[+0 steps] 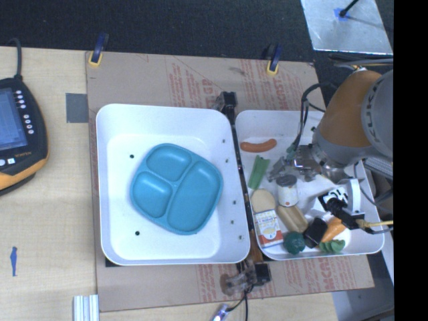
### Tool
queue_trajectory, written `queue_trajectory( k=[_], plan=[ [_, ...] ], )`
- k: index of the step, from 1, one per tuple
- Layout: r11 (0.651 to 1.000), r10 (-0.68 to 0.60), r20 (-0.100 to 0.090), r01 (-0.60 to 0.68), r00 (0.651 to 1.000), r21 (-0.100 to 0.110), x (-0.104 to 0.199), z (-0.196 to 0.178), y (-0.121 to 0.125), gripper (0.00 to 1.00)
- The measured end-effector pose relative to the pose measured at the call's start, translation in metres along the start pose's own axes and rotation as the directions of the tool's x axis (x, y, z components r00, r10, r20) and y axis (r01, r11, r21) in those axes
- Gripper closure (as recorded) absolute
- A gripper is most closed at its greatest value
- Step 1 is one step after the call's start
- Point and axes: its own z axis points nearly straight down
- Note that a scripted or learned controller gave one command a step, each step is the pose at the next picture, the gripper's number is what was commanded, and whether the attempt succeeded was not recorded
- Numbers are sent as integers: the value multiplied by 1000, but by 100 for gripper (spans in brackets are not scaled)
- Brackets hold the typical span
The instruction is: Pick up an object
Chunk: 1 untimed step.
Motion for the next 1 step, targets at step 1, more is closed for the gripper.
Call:
queue_trajectory(
  k=[1],
  plan=[
    [1000,-2,1,2,1000,3,-1,-10,0,100]
  ],
)
